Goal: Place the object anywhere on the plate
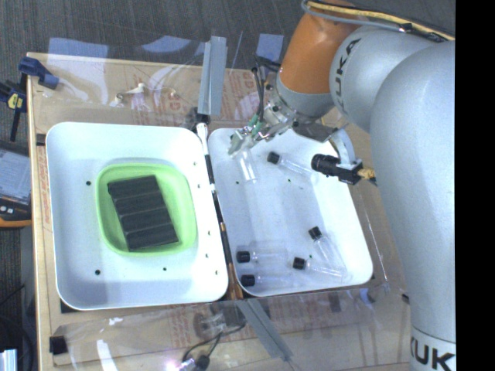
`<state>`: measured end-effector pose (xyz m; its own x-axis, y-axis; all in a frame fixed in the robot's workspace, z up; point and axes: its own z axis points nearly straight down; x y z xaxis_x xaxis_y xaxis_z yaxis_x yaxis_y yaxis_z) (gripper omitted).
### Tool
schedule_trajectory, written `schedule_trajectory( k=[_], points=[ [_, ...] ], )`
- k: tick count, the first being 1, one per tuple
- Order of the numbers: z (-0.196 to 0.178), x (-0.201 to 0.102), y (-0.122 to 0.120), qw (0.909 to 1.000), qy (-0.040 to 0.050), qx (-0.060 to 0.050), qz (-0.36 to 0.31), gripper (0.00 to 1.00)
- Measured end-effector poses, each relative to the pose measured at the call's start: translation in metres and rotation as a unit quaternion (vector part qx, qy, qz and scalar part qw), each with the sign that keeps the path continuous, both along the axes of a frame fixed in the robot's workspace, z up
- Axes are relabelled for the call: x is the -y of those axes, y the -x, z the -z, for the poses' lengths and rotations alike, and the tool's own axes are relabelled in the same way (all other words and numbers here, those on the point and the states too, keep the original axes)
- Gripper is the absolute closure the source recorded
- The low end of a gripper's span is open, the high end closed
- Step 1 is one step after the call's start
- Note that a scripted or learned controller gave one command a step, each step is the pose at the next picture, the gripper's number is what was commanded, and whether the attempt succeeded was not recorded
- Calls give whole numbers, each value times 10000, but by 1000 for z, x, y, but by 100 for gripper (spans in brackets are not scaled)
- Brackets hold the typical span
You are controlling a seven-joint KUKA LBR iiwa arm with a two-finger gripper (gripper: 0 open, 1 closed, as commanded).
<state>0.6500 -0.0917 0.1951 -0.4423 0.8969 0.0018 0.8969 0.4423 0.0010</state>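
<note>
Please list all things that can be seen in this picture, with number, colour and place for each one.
bins: two, white, side by side on the bench
plate: one, green, in the left bin
block: one, dark and ribbed, lying on the plate
vials: about five, clear with black caps, in the right bin, one near the top, the others towards the bottom
clamp: one, blue, at the bench's upper left corner
arm: one, grey with an orange band, coming from the right
pincer: one, over the upper left part of the right bin

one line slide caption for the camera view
KUKA gripper over right bin of clear vials; green plate holds black block.
</note>
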Motion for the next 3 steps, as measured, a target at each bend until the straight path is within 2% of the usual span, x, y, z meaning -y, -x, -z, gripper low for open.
schedule_trajectory(
  k=[1,2,3],
  points=[
    [0,0,0,10000,0,1,0,0],
    [-87,37,38,9979,15,0,647,0],
    [-77,99,53,9998,5,-10,174,0]
  ],
)
